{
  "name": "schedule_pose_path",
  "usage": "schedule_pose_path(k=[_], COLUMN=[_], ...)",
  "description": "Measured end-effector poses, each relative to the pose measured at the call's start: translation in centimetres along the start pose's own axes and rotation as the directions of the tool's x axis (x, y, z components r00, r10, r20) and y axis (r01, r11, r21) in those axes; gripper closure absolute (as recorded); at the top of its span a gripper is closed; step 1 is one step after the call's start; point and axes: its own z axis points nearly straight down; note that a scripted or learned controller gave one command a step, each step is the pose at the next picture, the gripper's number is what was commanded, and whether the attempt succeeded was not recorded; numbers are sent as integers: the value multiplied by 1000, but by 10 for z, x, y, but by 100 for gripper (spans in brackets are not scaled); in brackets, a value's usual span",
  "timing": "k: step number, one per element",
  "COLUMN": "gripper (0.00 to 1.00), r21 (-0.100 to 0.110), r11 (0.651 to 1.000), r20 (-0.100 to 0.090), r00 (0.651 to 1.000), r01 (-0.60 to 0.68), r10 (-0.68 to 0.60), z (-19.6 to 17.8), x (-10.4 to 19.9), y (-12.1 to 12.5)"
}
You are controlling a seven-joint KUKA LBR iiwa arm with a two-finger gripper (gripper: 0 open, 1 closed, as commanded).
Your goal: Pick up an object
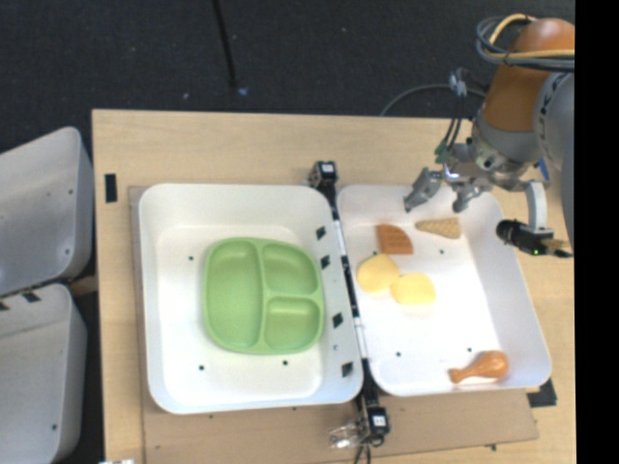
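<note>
Tool (444, 192) fingers apart, nothing btwn; hovers over right bin (503, 298) nr cracker (439, 227).

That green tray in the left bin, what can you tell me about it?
The green tray is pale lime, smooth and matte, and looks like plastic. It is a rounded rectangle with a raised rim and three compartments: one long section along its left side and two smaller ones on its right. All three hold nothing. It lies flat and right side up on the floor of the left bin, turned slightly askew, roughly in the middle. Nothing but the bin floor touches it.
</note>
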Motion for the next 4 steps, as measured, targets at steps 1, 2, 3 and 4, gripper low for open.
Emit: schedule_pose_path(k=[1, 2, 3, 4], gripper=[0, 0, 100, 100], r21=[-2, -8, -19, -12], r11=[1000, 1000, 1000, 1000], r20=[1, 0, 2, 2], r00=[1000, 1000, 1000, 1000], r01=[-2, -3, -2, -1], r10=[2, 3, 2, 1], z=[42, 88, 71, 9], x=[-4, -5, -6, -14], y=[-2, 0, 3, 8])
